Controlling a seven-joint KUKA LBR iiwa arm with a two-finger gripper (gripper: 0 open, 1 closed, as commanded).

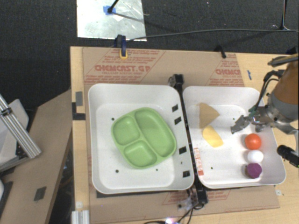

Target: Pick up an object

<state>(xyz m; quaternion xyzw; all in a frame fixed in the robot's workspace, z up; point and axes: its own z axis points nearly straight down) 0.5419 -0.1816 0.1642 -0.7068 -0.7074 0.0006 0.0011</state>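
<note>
Claw (239, 124) hanging low over the right bin (233, 95), fingers appearing spread and gripping nothing, pointing toward the bin's middle. Orange ball (253, 141) lying just beside the claw on its near side, apart from the fingers. White ball (255, 156) and purple ball (253, 170) sitting in a line below it, toward the bin's front corner. Yellow piece (212, 136) and tan wedge (207, 114) resting further left, near the divider. Green divided plate (143, 137) occupying the left bin (105, 97), well apart from the claw. Both bins standing on the table (154, 62).

Handling note: the orange ball is judged the closest candidate; the claw is likely needing to centre over it, keep its fingers clear of the white ball, and descend before closing, since round items are prone to rolling away.

Obscured: the arm (286, 97) is running off the right edge; finger tips are blurring against the white floor, so their exact gap is hard to judge.
</note>
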